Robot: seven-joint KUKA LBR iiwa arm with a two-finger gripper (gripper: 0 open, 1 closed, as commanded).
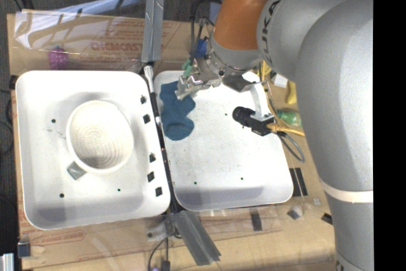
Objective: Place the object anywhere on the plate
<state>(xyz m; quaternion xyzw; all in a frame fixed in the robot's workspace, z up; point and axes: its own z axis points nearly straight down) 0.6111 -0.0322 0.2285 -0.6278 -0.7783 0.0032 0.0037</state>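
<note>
A white round plate [100, 135] lies in the left bin [38, 200]. A blue soft object [176, 114], shaped like a crumpled cloth or sock, lies in the right bin [254, 187] against its upper left wall. My gripper [192, 83] hangs over the upper right end of the blue object, at or just above it. The big grey arm with its orange band [244, 9] reaches in from the right and hides the back of the right bin.
A small grey piece [75, 170] lies by the plate's lower left rim. A black part with cables [252, 119] hangs below the wrist over the right bin. A divider with black clips [154, 136] separates the bins. Cardboard and plastic wrap [76, 35] lie behind the left bin.
</note>
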